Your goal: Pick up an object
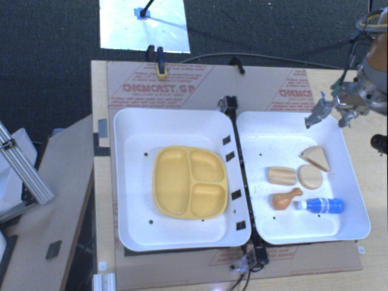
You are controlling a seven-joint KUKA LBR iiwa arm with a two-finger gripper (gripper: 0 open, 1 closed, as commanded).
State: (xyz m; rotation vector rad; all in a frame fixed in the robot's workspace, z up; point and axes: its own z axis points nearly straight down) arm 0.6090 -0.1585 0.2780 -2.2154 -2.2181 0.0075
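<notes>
**Robot arm hangs over far corner of food bin, nothing in its grasp**

A bench point(73, 162) covered with a protective sheet point(200, 80), printed "CHEMCAST GP" in red and repeated at the right where the print is partly covered, carries two shallow white bins side by side. The left bin point(130, 132) holds a yellow divided plate point(190, 182) with three compartments, lying flat near its centre. The right bin point(260, 135) holds five small items grouped toward its right half: a wedge of bread point(316, 158) nearest the far wall, a tan bread roll point(282, 176) touching or just beside a pale round cracker point(310, 177), an orange toy drumstick point(285, 198) below them, and a blue bottle point(321, 206) lying on its side with its white cap toward the drumstick. Any label on the bottle is too small to read.

The arm point(373, 59) enters from the right, its upper part cut off by the frame edge. The gripper point(330, 109) sits above the right bin's far right corner, well apart from the food items, its two fingers spread with nothing between them. A blue and yellow clamp point(160, 62) grips the sheet's far edge; black clips line the seam between the bins. Beyond the bench, a shiny square panel point(143, 16) lies on dark carpet.
</notes>
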